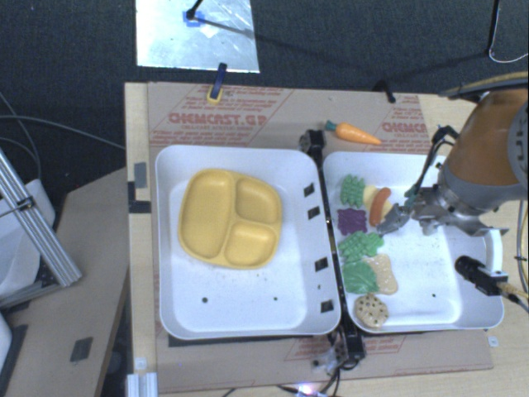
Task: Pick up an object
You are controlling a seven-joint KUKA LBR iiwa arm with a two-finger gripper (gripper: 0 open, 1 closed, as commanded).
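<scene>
So the left bin (165, 246) just held a yellow divided plate (230, 218), well clear. The play food was bunched along the right bin's (438, 304) left edge, and the gripper (397, 217) hovered beside the orange-red piece (379, 205), probably targeting it. Couldn't tell its opening; nothing visibly held.

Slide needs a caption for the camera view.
KUKA gripper reaches into right bin beside toy foods; yellow divided plate sits in left bin.

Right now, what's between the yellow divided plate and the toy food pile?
Camera view: bare white floor of the left bin, then the two bins' adjoining rims with black clips, then the toy food pile in the right bin. The yellow divided plate sits alone.
</scene>
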